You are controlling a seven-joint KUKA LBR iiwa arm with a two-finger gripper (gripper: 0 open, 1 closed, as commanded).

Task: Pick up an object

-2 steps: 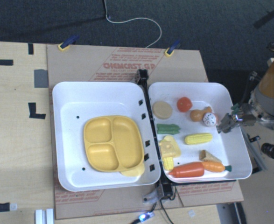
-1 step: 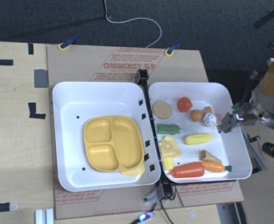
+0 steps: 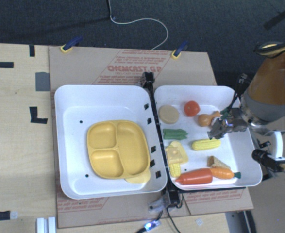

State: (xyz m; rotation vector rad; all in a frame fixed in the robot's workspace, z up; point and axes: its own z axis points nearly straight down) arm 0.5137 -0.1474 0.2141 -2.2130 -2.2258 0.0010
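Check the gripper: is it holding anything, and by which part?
Cannot be told. The gripper sits low in the right bin, between the brown piece and the corn, nothing visibly between its fingers.

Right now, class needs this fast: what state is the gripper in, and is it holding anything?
Gripper: over the right bin, just above the corn cob; open or closed cannot be told, and nothing is visibly held.

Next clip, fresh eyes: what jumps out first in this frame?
The big yellow divided plate fills the middle of the left bin. The right bin is crowded with toy food: a red tomato near the top, a corn cob in the middle, and a carrot at the bottom edge. The gripper sits low over the right bin, just above the corn.
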